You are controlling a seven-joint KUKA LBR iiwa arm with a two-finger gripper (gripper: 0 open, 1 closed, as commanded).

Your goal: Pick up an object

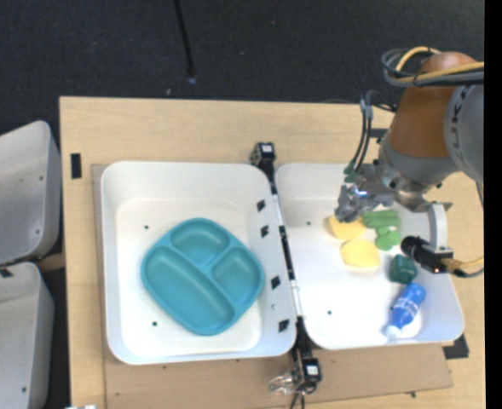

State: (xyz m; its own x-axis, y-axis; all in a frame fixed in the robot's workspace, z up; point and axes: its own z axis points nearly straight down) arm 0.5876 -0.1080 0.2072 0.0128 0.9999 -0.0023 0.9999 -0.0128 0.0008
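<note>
In the right bin (319,313) lie two yellow pieces (360,253), a light green block (382,221), a dark green piece (402,269) and a blue and white bottle (406,308). My gripper (354,204) hangs low over the bin's upper middle, just above the upper yellow piece (343,227) and left of the light green block. Its tips are hidden behind the gripper body, and I see nothing clearly held between them.
The left bin (123,186) holds a teal divided plate (202,274). A black divider with clips (278,228) runs between the bins. Cables hang from the arm (429,118) over the right bin's far right edge.
</note>
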